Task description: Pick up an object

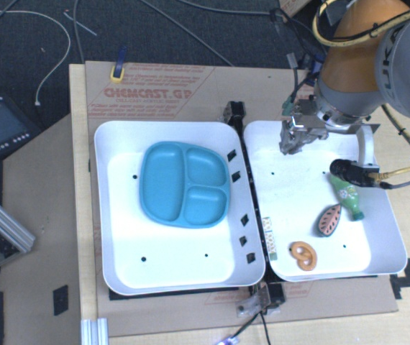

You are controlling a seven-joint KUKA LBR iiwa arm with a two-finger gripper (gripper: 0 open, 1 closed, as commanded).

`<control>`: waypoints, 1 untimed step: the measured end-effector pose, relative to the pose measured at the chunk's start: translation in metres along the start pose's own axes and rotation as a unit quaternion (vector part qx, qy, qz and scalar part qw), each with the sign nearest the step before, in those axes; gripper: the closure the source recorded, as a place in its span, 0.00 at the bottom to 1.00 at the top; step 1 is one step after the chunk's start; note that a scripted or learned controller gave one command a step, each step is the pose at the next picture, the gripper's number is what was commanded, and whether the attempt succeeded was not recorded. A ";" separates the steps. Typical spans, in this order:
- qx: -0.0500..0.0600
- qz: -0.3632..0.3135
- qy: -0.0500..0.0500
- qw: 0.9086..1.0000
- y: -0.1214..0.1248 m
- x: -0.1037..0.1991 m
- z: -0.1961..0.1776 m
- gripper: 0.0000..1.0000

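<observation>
Far out to the gripper's left, in the left bin (111, 214), a blue divided plate (185, 184) lies flat near the middle. It sits well clear of the arm's reach-in side and looks like a poor candidate for a two-finger pinch, being broad and low.

The gripper (292, 144) itself hangs over the upper left part of the right bin (385, 257), just past the divider, with bare white floor beneath it. Whether it is spread or closed cannot be told from this angle, and nothing is seen held in it.

Below the gripper and a little to its right, close to the bin's near edge, lies a small orange pretzel-shaped toy (303, 254), too round to have a clear long axis. Further right and nearer the gripper is a reddish-brown patterned oval object (329, 219), its long axis tilted from lower left to upper right. Just beside that, to the gripper's lower right, lies a green bottle-like object (349, 195) with its dark end pointing up-left toward the gripper and its long axis slanting down to the right.

All three small pieces lie loose and apart enough for a grasp; by my reading, the approach has not yet settled on any one of them.
</observation>
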State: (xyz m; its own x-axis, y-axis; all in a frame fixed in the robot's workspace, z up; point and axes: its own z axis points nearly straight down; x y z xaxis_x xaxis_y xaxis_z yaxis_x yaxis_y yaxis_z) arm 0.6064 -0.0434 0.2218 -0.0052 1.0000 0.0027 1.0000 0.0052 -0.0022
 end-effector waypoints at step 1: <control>0.000 -0.001 0.000 1.000 -0.005 0.063 -0.005 1.00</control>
State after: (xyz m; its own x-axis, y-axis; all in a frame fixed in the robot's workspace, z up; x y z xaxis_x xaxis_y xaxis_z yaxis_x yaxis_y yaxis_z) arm 0.6008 0.0199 0.2272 -0.0072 1.0000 0.0034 1.0000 0.0072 -0.0016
